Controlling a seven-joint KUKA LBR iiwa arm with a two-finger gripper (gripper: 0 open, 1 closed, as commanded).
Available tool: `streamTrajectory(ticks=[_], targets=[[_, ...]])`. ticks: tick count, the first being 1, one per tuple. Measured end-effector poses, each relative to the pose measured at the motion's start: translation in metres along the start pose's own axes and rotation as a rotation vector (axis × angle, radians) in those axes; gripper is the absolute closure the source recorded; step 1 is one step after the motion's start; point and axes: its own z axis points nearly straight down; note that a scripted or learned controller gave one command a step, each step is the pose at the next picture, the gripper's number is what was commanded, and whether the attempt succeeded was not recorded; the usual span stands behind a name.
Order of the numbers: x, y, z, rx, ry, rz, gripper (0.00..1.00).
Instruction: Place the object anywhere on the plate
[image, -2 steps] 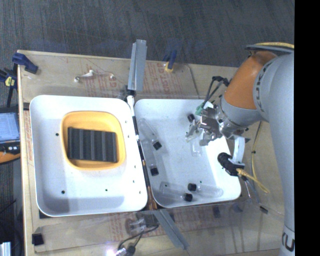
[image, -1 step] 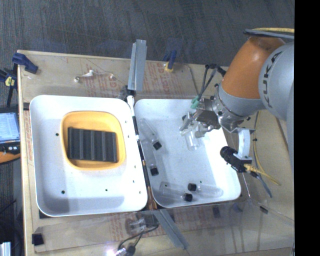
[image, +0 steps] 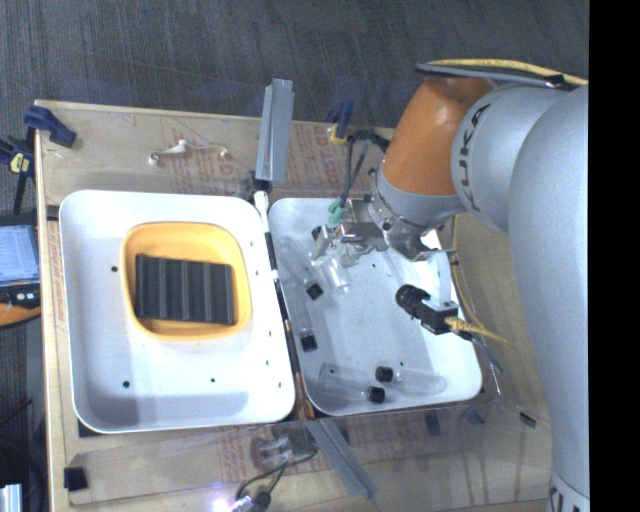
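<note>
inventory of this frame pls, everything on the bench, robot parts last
left bin: 1, white, left half of bench
plate: 1, yellow rim, dark ribbed centre, inside left bin
right bin: 1, white, beside left bin
small dark pieces: several, black, scattered across right bin floor
clear tube: 1, transparent, near front wall of right bin
blue clamps: 2, bench's back edge
arm: 1, grey with orange band, from the right
gripper: 1, over right bin's back part, fingers unclear
</note>
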Motion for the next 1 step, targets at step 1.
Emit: streamTrajectory(ticks=[1], targets=[[0.0513, 0.0328, 0.0131, -0.005, -0.002, -0.206, 1.00]])
